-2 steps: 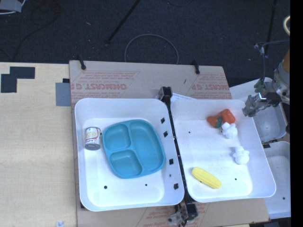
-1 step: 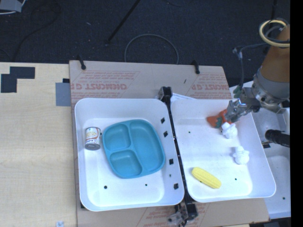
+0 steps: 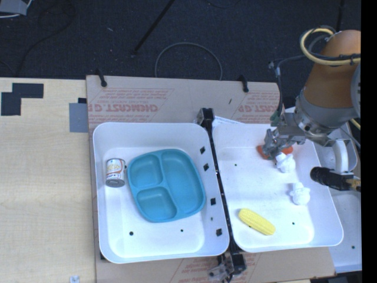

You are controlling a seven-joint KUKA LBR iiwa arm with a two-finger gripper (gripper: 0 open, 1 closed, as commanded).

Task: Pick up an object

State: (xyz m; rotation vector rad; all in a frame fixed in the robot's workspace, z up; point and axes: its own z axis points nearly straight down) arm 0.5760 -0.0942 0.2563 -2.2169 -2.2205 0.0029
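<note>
The gripper [image 3: 277,148] sits right over a small orange object [image 3: 263,150] at its left tip. Can't tell its grip state. White pieces [image 3: 286,163] just below could get bumped, spoiling the grab.

Even overhead light falls bright on the two white bins [image 3: 159,240], which look nearly washed out, with faint soft shadows under the blue plate [image 3: 166,184]. Behind the bins the floor [image 3: 177,28] is dim and dark. The picture is slightly soft, grainy, without strong glare.
</note>
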